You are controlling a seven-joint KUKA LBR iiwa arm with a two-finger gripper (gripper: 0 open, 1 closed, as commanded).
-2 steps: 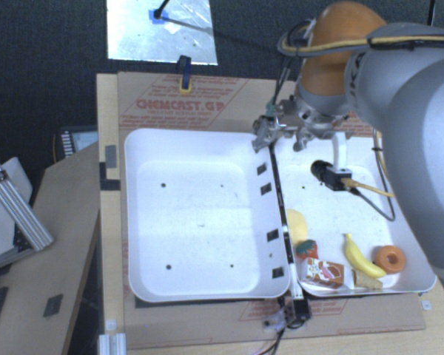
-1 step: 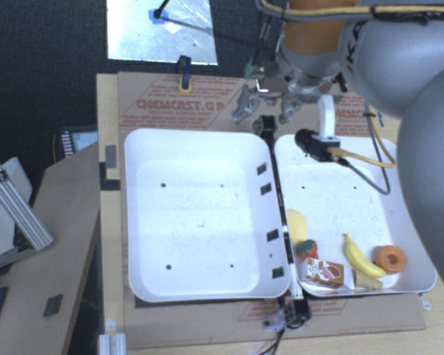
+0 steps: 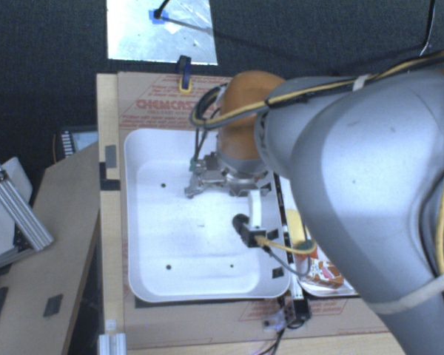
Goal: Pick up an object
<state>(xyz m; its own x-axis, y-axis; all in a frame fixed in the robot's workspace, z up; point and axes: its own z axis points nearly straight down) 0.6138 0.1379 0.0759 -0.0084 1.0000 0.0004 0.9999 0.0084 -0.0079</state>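
**Gripper low over the left bin, grip unreadable**

From my remote seat I saw the KUKA arm (image 3: 370, 176) come in from the right of the picture. Its bulky grey link lay across most of the right bin (image 3: 296, 226). The orange band (image 3: 244, 117) sat above the wrist, which pointed steeply down and a little toward the left of the frame. The gripper (image 3: 197, 180) hung over the far half of the left bin (image 3: 137, 198), close to the white floor. I could not make out whether it touched the floor.

The metal tip looked small and glinting from this slant. I could not tell how far the gripper was open, nor whether it had hold of anything.

The one loose thing I could pick out was a colourful packet (image 3: 323, 271), printed red, orange and white. It lay well apart from the gripper, off to its right and nearer the camera, half hidden under the arm in the right bin.

Beyond the gripper, a yellow-and-black clamp (image 3: 183, 74) stood on the far edge of the printed cardboard (image 3: 159, 103) under the bins. Farther back lay a silvery sheet (image 3: 159, 21).
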